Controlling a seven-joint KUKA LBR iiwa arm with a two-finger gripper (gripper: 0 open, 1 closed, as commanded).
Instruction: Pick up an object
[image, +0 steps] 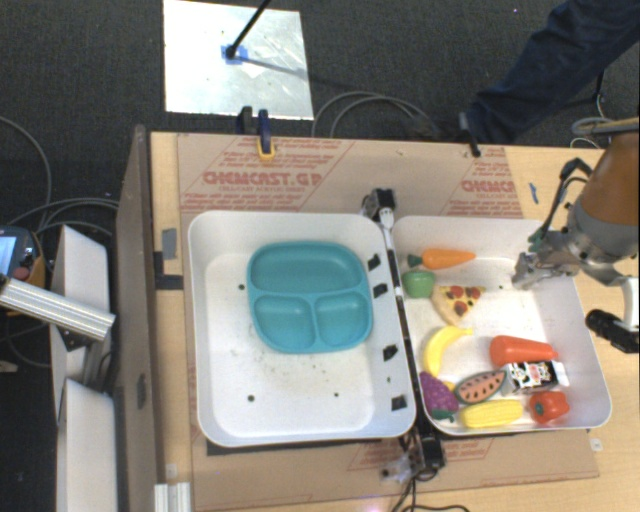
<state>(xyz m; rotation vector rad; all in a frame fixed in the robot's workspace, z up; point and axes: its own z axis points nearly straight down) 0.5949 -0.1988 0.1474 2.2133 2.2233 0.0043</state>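
Toy foods crowd the right bin (585, 330) at the frame's lower right — a carrot (447, 258) and pizza slice (459, 299) near its top, banana (444, 346) mid-left, corn (490, 413) and tomato (548, 405) along its bottom edge.

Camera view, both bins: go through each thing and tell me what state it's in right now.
Gripper: above the right bin's far right, nothing seen held.
Teal tray: flat in left bin, compartments bare.
Carrot: lying on its side.
Banana: lying flat.
Corn: lying by near wall.
Pizza slice: flat.
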